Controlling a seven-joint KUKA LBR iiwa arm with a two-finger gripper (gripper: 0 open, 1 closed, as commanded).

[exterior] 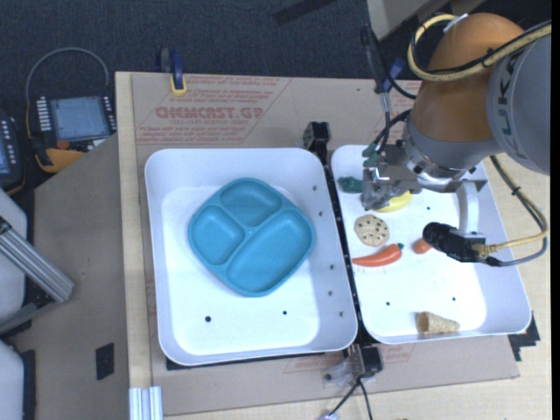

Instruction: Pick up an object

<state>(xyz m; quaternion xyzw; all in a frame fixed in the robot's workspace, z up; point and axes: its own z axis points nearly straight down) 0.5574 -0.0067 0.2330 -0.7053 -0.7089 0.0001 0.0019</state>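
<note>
From above, the grey arm with its orange band reaches in from the right and bends down over the right bin (499,304), its gripper (378,201) lowered at the bin's upper left, right over a yellow object (396,203) that pokes out beneath it. Whether the jaws are apart or closed, or gripping anything, I cannot tell — the wrist hides them. Just below lies a round speckled cookie (371,229), then an orange carrot (377,256), with a small green piece (349,183) near the bin's left wall and a tan cone (437,324) near the front edge. The left bin (166,261) holds a blue divided plate (251,234).
</note>
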